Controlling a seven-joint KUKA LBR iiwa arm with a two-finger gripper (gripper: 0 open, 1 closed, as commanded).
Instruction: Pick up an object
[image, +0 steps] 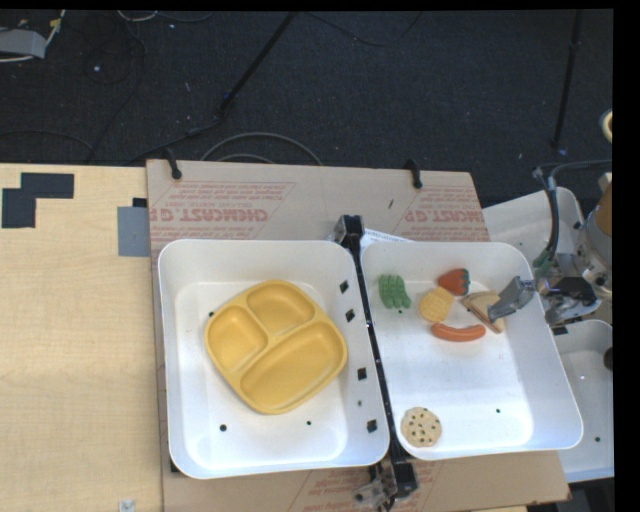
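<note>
- Gripper (512, 297): dark grey metal fitting at the right rim of the right bin, reaching in from the right. Whether the jaws are released or clenched cannot be told at this size and angle; nothing is plainly seen between them.
- Tan wedge (484, 306): pale, flat-sided piece, perhaps a toy slice of bread or cheese, lying just beside the gripper tip; contact cannot be confirmed.
- Sausage (458, 332): smooth, glossy, orange-red curved cylinder, just below the wedge and touching or nearly touching it.
- Red piece (455, 280): rounded, glossy, with a dark end, possibly a toy pepper or strawberry, just above the wedge.
- Yellow piece (435, 305): knobbly, corn-like lump, left of the wedge.
- Green piece (393, 291): ridged, matte, oblong, near the divider.
- Cookie (421, 427): flat, round, beige disc with dark chips, well apart from the cluster, at the near edge.
- Right bin (520, 400): shallow, white, smooth plastic with rounded corners.
- Left bin (190, 420): same make, holding a yellow tray (276, 345), a three-compartment moulded plastic plate with rounded outline.
- Bench (70, 350): pale wood-grain surface, with printed cardboard under the bins.
- Task status, as judged: no object is lifted; every item rests on the bin floor. The approach seems aimed at the cluster near the wedge. Closing on an item and raising it are left to do.
</note>
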